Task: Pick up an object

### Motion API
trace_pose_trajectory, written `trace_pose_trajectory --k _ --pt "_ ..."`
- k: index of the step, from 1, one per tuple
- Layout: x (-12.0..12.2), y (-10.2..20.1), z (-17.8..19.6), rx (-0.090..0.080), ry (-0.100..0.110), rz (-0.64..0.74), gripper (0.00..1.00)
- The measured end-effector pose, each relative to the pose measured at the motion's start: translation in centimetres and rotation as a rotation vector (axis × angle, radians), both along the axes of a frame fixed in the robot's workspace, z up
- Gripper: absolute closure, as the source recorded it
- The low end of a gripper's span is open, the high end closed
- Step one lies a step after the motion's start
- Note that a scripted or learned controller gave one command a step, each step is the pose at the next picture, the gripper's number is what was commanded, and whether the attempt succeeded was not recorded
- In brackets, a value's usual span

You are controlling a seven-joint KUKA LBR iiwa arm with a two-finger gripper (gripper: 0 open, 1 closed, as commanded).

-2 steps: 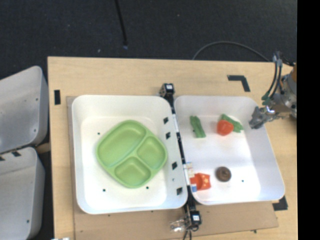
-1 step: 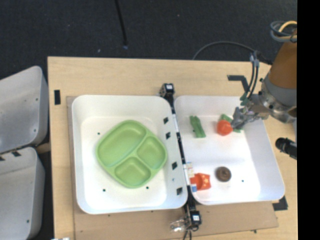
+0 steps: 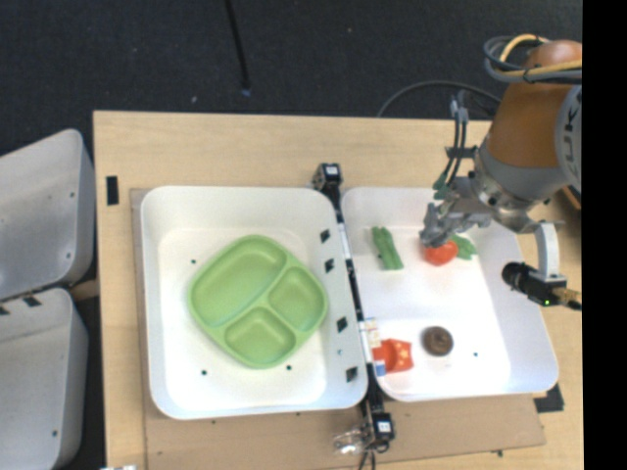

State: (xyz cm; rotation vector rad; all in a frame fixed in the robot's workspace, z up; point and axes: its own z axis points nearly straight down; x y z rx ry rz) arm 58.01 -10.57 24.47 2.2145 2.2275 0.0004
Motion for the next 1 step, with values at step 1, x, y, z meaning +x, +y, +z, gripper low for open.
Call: trace_pose_trajectory --k 1 --pt "-0.38 5.05 0.12 0.001 0.001 0.0 1.0"
